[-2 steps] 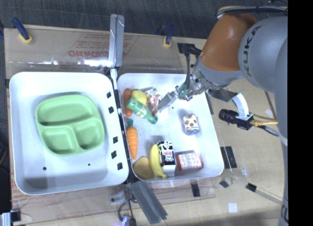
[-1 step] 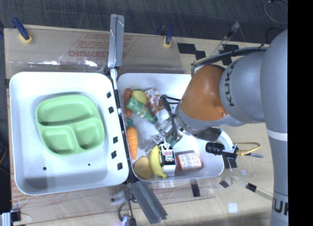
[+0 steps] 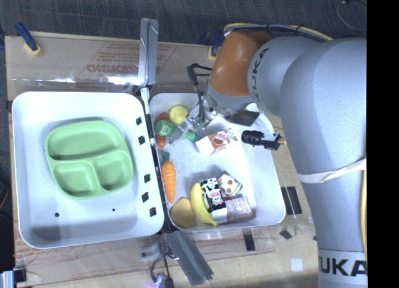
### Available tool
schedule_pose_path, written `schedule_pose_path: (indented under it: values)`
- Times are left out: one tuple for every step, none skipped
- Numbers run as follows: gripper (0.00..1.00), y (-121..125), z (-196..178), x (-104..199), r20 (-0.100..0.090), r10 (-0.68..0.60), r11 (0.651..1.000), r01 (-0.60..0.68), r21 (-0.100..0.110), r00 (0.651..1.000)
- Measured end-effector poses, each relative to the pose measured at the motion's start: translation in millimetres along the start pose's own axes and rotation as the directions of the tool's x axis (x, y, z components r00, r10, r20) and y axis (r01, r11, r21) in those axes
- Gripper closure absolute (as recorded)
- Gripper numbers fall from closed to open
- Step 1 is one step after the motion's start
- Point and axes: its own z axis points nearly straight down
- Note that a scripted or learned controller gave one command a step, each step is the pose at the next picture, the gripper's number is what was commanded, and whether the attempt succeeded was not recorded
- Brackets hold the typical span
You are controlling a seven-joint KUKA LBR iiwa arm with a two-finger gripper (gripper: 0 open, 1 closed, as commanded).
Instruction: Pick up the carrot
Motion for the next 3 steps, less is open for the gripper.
schedule_pose_path:
  values:
    - [0.00, -5.2, -8.9, -18.0, -0.001, -0.035, 0.999, 0.035, 0.001, 0.999]
    - [0.00, -87.2, -8.0, -0.3, 0.000, -0.001, 1.000, 0.001, 0.000, 1.000]
    - [0.00, -78.2, -0.4, 64.5, 0.003, 0.157, 0.988, -0.157, 0.001, 0.988]
